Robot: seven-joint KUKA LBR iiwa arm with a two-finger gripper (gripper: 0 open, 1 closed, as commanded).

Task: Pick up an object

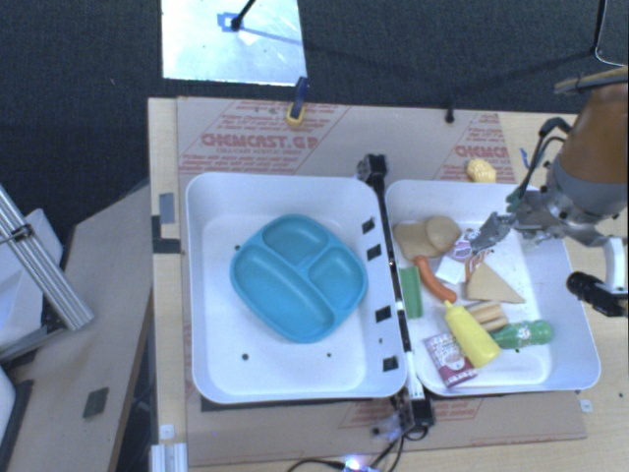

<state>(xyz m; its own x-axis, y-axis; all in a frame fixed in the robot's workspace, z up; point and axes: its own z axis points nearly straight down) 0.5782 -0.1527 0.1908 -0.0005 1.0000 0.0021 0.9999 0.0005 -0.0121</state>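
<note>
The right bin (580, 362) holds several toy foods. Among them are two tan bread pieces (428, 234), an orange carrot (435, 279), a green strip (410, 294), a yellow mustard bottle (470, 333), a green bottle (522, 334), a tan sandwich wedge (491, 286) and a red and white packet (447, 351). My gripper (487, 236) hangs over the upper middle of this bin, pointing down and left. Its tip is just above a small white and red packet (459, 252), right of the bread pieces. Nothing visibly sits in its grasp.
The left bin (211, 362) holds a blue divided plate (298, 276). A black hinge strip (385, 264) runs between the bins. A small yellow object (481, 171) lies on the bench behind the right bin. A yellow and blue clip (296, 107) stands at the bench's back edge.
</note>
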